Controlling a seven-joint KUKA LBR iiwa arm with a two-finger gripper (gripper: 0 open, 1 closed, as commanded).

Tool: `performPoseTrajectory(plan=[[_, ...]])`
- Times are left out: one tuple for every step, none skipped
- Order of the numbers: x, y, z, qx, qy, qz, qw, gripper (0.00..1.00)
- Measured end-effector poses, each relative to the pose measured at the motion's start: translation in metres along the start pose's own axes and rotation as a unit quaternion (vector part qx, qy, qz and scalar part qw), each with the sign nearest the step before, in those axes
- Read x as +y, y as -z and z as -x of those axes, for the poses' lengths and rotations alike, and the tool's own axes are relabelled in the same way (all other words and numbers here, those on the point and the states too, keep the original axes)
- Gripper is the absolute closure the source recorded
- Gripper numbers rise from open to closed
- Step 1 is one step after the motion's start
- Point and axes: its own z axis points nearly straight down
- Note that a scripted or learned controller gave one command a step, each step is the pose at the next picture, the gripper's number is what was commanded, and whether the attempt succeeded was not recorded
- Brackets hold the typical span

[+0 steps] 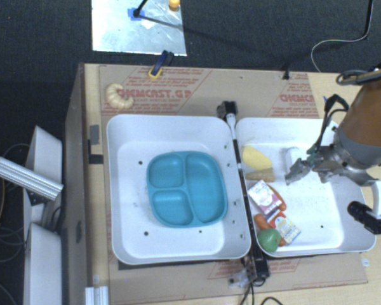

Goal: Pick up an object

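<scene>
Over the right bin, the pincer hangs just beside the yellow object near the divider, apparently gripping nothing, though its opening is too blurred to tell.

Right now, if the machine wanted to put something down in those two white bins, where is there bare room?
In the right bin, the floor right of the snack packet lies bare, below the gripper. In the left bin, bare strips ring the blue divided plate. It is crowded along the right bin's left wall: yellow item, packet, green ball.
</scene>
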Motion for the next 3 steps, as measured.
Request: performPoseTrajectory(plan=[[0.068,-0.112,-0.02,0.0,0.0,-0.001,1.0,0.0],[0.017,-0.113,-0.011,0.0,-0.001,-0.001,1.0,0.0],[0.093,-0.112,0.051,-0.001,0.0,0.001,1.0,0.0]])
